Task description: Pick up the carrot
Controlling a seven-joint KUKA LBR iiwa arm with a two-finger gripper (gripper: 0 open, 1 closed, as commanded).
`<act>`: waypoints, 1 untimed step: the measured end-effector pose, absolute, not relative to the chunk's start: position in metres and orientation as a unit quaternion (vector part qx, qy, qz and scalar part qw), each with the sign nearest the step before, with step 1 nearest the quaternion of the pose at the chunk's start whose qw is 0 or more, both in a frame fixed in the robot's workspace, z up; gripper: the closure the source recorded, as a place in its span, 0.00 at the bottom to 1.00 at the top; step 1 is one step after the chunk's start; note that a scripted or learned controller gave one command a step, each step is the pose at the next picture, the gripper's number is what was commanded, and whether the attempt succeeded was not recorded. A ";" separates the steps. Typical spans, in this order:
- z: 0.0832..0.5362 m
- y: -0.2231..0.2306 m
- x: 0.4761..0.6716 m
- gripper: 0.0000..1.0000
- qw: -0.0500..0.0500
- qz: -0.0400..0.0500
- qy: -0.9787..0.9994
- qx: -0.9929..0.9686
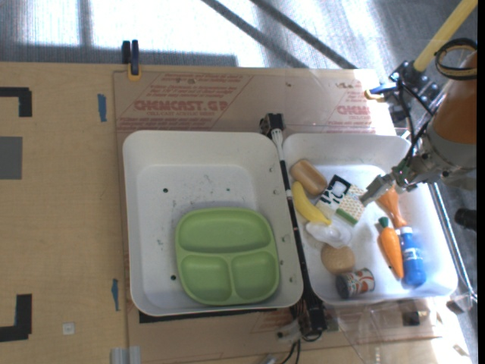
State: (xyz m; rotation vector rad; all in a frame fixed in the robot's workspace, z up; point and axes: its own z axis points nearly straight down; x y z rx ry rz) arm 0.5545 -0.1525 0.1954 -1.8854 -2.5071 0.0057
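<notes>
I see gripper (377,191) in right bin (443,275) — grip state unclear — carrot (390,250) at its 5 o'clock.

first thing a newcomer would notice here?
Likely the green divided plate, big and bright in the left bin. Next, the clutter in the right bin: a carrot beside a blue bottle, a banana, a small can. Then the gripper at the end of the grey and orange arm, reaching in just above the carrot.
</notes>
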 end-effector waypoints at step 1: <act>0.098 -0.190 0.477 0.00 0.004 0.000 -0.785 -0.619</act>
